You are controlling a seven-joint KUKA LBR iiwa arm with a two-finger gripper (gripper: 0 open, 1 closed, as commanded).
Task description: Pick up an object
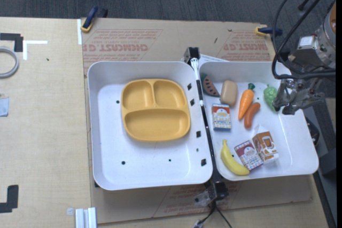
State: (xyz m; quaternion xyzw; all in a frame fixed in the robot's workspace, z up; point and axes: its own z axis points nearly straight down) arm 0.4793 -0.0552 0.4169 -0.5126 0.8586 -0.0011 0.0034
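Observation:
My gripper (287,104) hangs over the right side of the right bin (299,165), just right of a green leafy toy (270,95); whether it touches the toy is unclear. The same bin holds a carrot (245,103), a smaller orange piece (251,114), a beige lump (228,92), a dark brown slice (211,86), a small red-and-white carton (221,117), a banana (232,159) and two snack cartons (247,155) (266,147). Nothing shows in the gripper's grasp.
The left bin (107,157) holds a yellow divided plate (156,109). Clips (203,131) join the two bins along the middle wall. Black cables (288,34) loop down by the arm at the right. Cardboard (123,42) lies beneath the bins.

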